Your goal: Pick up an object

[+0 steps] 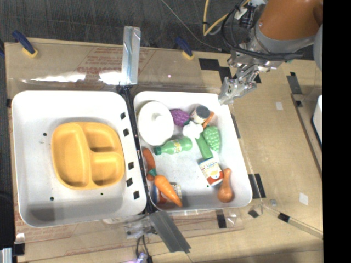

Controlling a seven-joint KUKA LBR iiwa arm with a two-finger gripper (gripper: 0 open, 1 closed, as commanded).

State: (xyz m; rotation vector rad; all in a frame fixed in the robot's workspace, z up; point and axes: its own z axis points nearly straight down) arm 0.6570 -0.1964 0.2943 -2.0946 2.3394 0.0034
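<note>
Two shallow white bins sit side by side on a tan tabletop [285, 147]. The left bin [27, 147] carries a yellow divided tray [88, 153], lying flat near its centre. The right bin [241, 169] holds a jumble of toy food: a white round lid or bowl [155, 121] at about 11 o'clock, purple grapes [179, 116] just beside it, and a green bottle [174, 146] lying on its side near the middle. At 7 o'clock an orange carrot [166, 189] lies across a small can [174, 190] (the label is too small to read). Further right come a green corn-like piece [212, 138], a small carton [210, 170] and an orange-brown drumstick shape [225, 187] at 5 o'clock. The grey arm [285, 10] reaches in from the upper right, its pincer [229, 92] hovering over the right bin's 1 o'clock corner, above the rim and clear of every object; nothing sits between its fingers, though whether they are wide or narrow cannot be told.
</note>
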